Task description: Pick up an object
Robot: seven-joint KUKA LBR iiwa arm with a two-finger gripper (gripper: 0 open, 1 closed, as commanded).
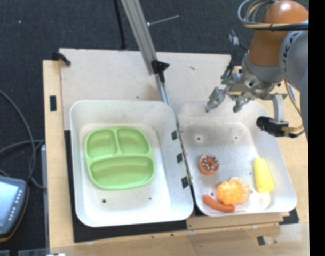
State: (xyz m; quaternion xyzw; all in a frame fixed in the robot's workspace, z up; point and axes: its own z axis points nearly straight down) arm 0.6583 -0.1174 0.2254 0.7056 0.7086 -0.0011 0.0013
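On a pale wooden bench (114,71) over dark carpet (23,31), the right bin (231,137) holds a sausage (218,204), an orange (232,191), a banana (262,175) and a doughnut (208,164), the left bin (79,201) a green tray (119,157), and the gripper (225,101) hangs spread wide and empty above the right bin's far edge.

the arm (274,33) is running off the right edge, so its upper links are cut away. the orange fruit (232,192) is covering part of the red sausage (218,204). at the lower left a grey screen device (6,201) is being cropped by the edge. the surface (109,73) is losing its front strip at the bottom edge.
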